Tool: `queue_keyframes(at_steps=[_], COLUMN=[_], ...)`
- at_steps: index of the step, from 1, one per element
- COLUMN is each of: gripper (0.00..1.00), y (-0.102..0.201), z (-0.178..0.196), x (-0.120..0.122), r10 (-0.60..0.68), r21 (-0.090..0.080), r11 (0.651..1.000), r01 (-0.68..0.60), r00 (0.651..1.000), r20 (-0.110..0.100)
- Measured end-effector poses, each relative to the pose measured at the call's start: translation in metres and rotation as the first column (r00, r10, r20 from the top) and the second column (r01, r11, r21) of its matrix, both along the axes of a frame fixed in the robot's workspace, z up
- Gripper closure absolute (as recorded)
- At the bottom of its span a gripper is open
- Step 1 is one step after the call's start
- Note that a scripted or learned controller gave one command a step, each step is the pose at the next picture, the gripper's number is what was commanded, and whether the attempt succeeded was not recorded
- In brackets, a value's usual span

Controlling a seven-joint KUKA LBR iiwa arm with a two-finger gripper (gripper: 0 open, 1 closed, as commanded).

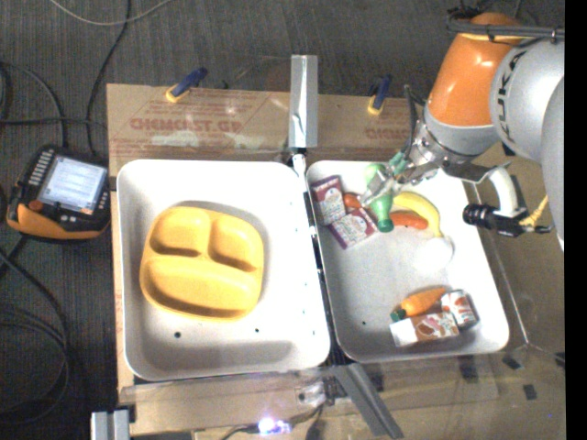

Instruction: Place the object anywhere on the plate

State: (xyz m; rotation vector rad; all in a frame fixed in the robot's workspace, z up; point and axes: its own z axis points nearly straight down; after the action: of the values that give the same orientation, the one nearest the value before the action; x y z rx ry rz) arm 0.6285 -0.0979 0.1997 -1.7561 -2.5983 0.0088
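Two shallow white bins sit side by side on the tabletop. The left white bin [128, 319] holds a yellow plastic plate with three compartments [204, 261], lying flat near the bin's middle. Nothing rests on it.

The right white bin [477, 333] holds the loose items. Near its upper left corner lie a dark maroon carton [327, 198] and a purple packet [349, 229], just beside each other. To their right are a green bottle-like piece [380, 211], a small orange-red item [404, 218] and a yellow banana [421, 206], clustered and touching or nearly so. Lower in the bin lie an orange carrot [422, 301] and a red and white box [438, 324], close together near the front wall.

The grey arm with orange band [472, 76] reaches in from the right. Its claw [390, 180] hangs over the upper cluster, directly above the green piece and the banana's left end. Cannot tell whether the claw is apart or together, nor whether it touches anything below.

A handheld pendant with a lit screen [62, 193] lies left of the bins, off the board.
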Motion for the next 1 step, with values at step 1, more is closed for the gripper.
queue_keyframes(at_steps=[1], gripper=[1.00], y=[0.0964], z=[-0.0218], x=[0.0039], r10=[-0.094], r21=[0.000], r11=[0.996], r01=[0.094], r00=[0.996], r20=[-0.004])
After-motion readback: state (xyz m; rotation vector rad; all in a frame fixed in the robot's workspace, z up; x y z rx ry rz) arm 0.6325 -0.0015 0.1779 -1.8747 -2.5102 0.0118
